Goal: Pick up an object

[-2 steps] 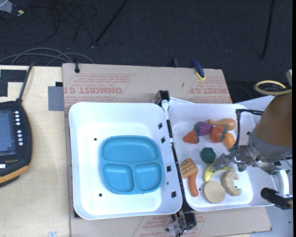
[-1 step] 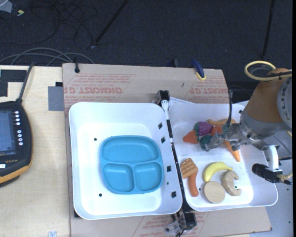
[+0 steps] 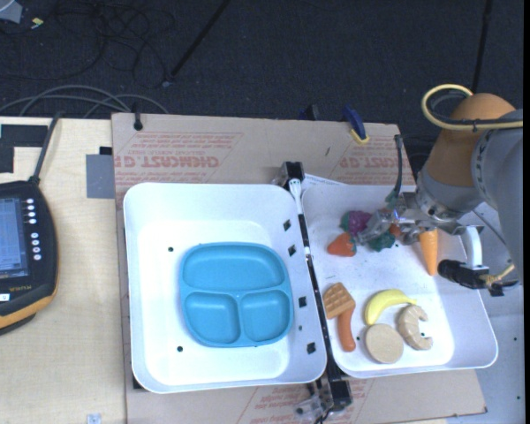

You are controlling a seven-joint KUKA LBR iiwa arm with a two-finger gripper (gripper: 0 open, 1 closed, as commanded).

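Purple plastic toy (image 3: 359,222), likeliest target, lying in the right bin (image 3: 477,353) just beside the fingers (image 3: 394,223), on their far side from the arm; touching or merely close, impossible to say. Cannot tell whether open or closed: too small and too tangled with clutter to read, and nothing plainly seen held between them. Judged risky for several reasons. Crowded by a green piece (image 3: 382,238) right under the tips and a red-orange piece (image 3: 342,246) just beyond the purple one, so could close on two things at once, or nudge one aside and come up with nothing. Could also pinch only an edge and lose it on the lift. Orange carrot (image 3: 429,250) just behind the fingers, toward the arm, apt to be knocked by the wrist. Nearer the camera, well apart from the fingers: yellow banana (image 3: 385,303), brown waffle (image 3: 338,299), round biscuit (image 3: 384,344). Farther still, beyond the divider, a blue tray (image 3: 234,291) in the left bin (image 3: 150,237).
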